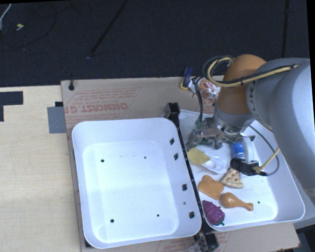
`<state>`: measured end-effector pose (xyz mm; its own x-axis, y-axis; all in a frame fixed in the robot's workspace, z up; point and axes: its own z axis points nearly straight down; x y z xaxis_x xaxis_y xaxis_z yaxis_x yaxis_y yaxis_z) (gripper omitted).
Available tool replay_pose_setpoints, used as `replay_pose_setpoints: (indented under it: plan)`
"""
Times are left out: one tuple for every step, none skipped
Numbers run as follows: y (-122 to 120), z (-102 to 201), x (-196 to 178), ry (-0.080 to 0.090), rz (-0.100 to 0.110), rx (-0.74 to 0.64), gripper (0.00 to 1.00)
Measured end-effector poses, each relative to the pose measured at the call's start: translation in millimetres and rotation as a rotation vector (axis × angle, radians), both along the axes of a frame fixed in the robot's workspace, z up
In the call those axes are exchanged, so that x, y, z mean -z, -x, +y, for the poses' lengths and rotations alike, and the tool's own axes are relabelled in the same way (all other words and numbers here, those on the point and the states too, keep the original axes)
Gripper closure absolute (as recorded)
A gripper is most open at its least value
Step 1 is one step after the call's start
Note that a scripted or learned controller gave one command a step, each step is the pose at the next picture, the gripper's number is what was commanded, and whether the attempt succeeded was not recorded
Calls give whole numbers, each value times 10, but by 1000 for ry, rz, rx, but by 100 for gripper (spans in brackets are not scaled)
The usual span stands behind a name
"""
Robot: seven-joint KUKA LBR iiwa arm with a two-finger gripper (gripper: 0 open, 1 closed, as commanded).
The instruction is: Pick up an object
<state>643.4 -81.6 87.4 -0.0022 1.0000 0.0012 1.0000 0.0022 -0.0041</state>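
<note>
Arm lowered into the far part of the right bin

The gripper sits low in the right bin; whether it is released or clenched cannot be told. Just near of it lies a pale yellow piece; nearer still, an orange piece, a pizza slice, a drumstick and purple grapes. A blue object lies right of the gripper. The left bin stands alongside.
</note>
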Motion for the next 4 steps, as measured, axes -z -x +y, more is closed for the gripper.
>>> replay_pose_setpoints:
  plan:
    - [-13,638,-1075,1,-12,-3,0]
    - [-2,522,-1000,2,-2,2,0]
    - [-2,522,-1000,2,-2,2,0]
    - [12,-160,51,2,2,7,0]
